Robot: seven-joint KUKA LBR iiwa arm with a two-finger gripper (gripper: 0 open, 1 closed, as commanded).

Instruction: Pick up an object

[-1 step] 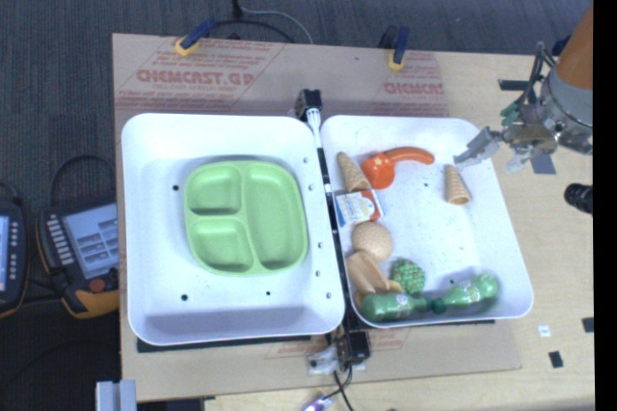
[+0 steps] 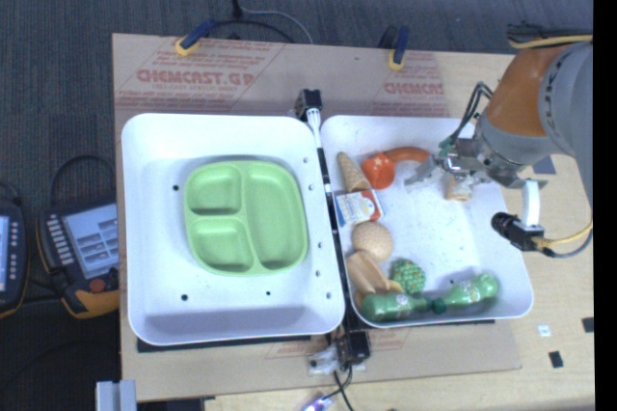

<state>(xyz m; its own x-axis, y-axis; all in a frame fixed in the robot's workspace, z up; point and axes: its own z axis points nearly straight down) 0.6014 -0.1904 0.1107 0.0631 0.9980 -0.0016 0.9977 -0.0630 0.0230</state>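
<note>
Hand (image 2: pixel 439 170) is low in the right bin (image 2: pixel 501 250), upper part, pointing toward the orange piece (image 2: pixel 386 164). Can't tell if it's released or clenched, too small/blurry, and nothing is visibly between its tips. Candidate objs all sit in the right bin: orange piece just left of the hand, cone (image 2: pixel 352 173) beside it, packet (image 2: pixel 355 205) below that, egg-ish thing (image 2: pixel 372 238), bread (image 2: pixel 364 272), green lumpy one (image 2: pixel 408 277), green bottle (image 2: pixel 434 297) along the front wall. Small tan bit (image 2: pixel 458 188) lies right under the wrist. Risks imo: the hand comes at the orange piece from the side and shoves it into the cone/divider instead of straddling it; a curved obj likely rolls or squirts out on closing; the tan bit may get clipped by the wrist. Left bin (image 2: pixel 154 235) holds just the green tray (image 2: pixel 246 216), no issue there.
</note>
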